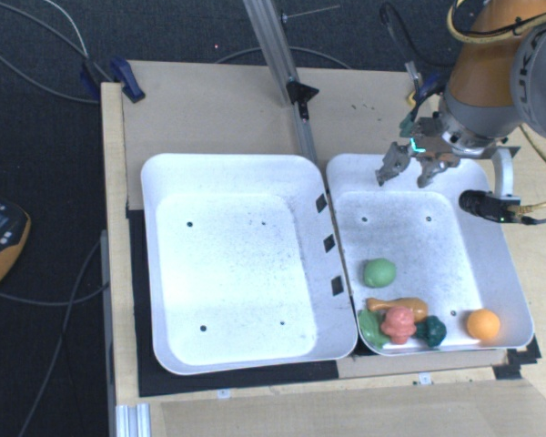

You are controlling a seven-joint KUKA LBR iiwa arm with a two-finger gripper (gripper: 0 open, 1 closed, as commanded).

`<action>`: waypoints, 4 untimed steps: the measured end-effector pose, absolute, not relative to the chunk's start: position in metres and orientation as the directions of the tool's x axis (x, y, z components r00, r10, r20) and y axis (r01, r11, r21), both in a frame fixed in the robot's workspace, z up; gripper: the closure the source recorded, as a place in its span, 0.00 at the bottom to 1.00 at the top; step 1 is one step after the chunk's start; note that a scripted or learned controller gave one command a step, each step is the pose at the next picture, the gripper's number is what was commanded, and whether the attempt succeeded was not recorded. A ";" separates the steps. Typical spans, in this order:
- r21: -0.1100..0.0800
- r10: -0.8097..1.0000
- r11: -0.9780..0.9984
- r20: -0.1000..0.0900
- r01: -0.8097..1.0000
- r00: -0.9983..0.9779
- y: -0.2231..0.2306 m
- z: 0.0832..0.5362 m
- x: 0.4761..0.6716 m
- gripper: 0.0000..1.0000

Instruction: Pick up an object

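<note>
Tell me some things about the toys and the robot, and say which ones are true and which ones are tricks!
1. The green ball lies in the right bin. True.
2. The gripper is holding the orange ball. False: the orange ball lies in the right bin's near corner, far from the gripper, which has nothing between its fingers.
3. The pink toy lies in the left bin. False: it lies in the right bin, among the other toys.
4. The gripper is above the far end of the right bin. True.
</note>
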State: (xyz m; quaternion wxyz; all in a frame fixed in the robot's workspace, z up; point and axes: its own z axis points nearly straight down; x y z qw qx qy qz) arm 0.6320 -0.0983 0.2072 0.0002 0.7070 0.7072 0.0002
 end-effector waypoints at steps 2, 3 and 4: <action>-0.003 1.000 0.001 0.000 1.000 -0.001 -0.097 0.165 0.630 0.00; -0.005 1.000 0.000 0.001 1.000 0.000 -0.095 0.107 0.621 0.00; -0.001 1.000 0.000 0.000 1.000 0.000 -0.094 0.087 0.621 0.00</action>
